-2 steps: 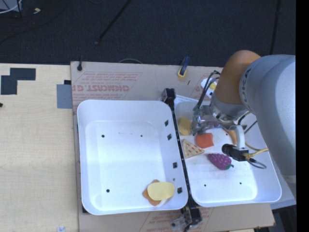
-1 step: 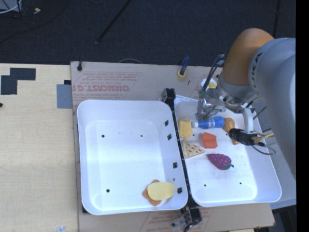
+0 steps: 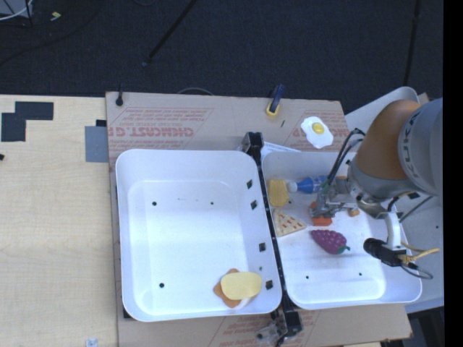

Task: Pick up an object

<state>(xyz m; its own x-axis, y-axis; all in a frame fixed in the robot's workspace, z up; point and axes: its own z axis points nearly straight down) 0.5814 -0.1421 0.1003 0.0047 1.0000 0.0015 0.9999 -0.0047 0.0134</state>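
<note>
Yellow disc (image 3: 240,285) lies far left of the tool (image 3: 327,207) (grip state unclear), which hovers low over grapes (image 3: 328,240), presumably targeting them.

A dark carpeted floor (image 3: 217,35) lies beyond the pale wooden table (image 3: 51,230), where a cardboard sheet (image 3: 181,125) with red print lies flat.
</note>
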